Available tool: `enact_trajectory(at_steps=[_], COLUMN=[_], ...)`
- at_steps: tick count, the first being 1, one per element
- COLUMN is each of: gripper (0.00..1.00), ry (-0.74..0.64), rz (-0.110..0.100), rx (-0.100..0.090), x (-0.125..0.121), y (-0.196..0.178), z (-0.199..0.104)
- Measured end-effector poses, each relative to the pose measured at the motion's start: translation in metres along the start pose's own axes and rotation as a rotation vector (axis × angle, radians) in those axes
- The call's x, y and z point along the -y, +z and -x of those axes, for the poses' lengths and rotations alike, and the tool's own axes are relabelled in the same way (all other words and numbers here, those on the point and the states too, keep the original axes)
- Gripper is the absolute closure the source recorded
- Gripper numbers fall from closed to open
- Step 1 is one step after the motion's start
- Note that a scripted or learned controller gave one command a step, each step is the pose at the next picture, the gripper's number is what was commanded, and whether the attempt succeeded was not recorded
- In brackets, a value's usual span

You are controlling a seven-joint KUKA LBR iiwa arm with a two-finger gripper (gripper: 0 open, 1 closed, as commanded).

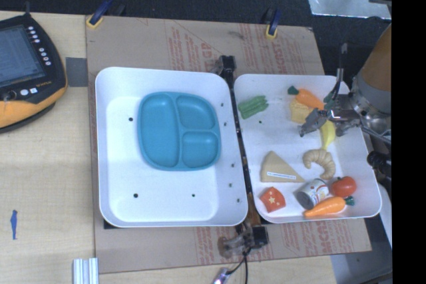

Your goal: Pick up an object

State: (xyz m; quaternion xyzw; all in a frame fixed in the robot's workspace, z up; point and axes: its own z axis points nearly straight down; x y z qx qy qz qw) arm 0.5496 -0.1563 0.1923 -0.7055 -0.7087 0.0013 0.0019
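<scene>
My gripper [318, 122] hangs over the right-hand shallow white bin [266, 199], toward its two o'clock corner, and I cannot tell how it is set; nothing shows pinched in it. Just beside it, toward four o'clock, lies a small yellow banana-shaped toy [328, 134], partly under my wrist. At twelve o'clock from the gripper sit a yellow block [299, 111] and an orange carrot-like toy with a green tip [306, 98].

Lower in the same bin, a tan curled croissant toy [319, 159] lies near the centre, with a pale wedge of toy cheese [278, 167] at its nine o'clock. Along the six o'clock edge are a red strawberry toy [272, 198], a small grey tin can [312, 194], a red tomato toy [343, 186] and a long orange carrot [327, 207]. A green ridged toy [253, 106] rests near the bin's eleven o'clock corner.

The left-hand white bin [120, 189] holds a blue three-section plastic plate [178, 130]. At nine o'clock on the counter [40, 196] sits an orange-edged control pendant [23, 73].
</scene>
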Motion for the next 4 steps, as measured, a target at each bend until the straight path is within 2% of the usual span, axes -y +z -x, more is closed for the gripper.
enact_trajectory(at_steps=[1,2,3,4], gripper=[0.0,0.0,1.0,1.0], ry=[-0.002,-0.002,-0.004,0.0], rz=[0.002,0.0,-0.001,0.002], rx=[0.001,0.001,0.001,0.0], x=[-0.039,-0.099,-0.099,-0.067], y=[0.1,0.1,0.089,-0.017], z=[0.028,-0.037,-0.036,-0.1])
